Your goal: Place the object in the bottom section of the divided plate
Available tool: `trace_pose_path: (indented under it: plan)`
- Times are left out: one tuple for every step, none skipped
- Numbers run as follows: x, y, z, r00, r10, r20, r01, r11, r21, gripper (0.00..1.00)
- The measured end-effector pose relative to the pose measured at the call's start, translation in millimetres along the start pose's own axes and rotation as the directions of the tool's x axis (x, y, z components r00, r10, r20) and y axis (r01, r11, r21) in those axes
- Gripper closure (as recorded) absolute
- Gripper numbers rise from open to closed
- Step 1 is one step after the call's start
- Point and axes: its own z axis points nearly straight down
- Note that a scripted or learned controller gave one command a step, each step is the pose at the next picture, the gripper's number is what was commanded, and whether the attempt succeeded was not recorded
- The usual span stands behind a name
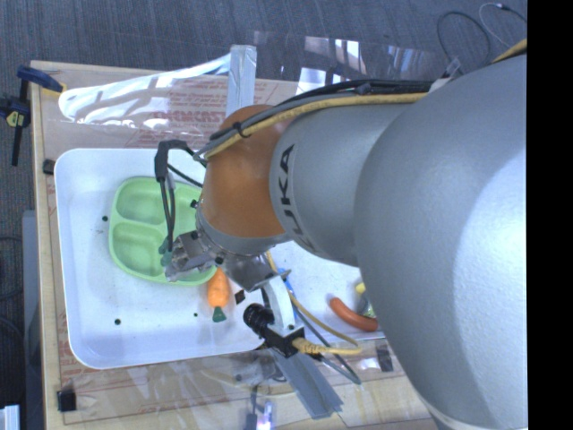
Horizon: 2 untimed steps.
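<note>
Claw [190, 256] state cannot be told; it sits at the light green divided plastic plate's [139, 231] lower right rim, near an orange toy carrot [218, 291].

Wooden bench [134, 119], white bin [81, 267], perhaps plastic sheeting [134, 97]

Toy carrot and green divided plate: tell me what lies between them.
In the camera view the toy carrot lies just off the green divided plate's lower right rim; between them is a sliver of bare white bin floor.
</note>
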Motion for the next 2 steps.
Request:
trace_pose_path:
  plan:
    - [-31,-8,-29,1.0,-0.031,0.001,0.031,1.0,-0.004,1.0]
    - [13,3,89,1.0,0.03,0.0,-0.03,1.0,0.001,1.0]
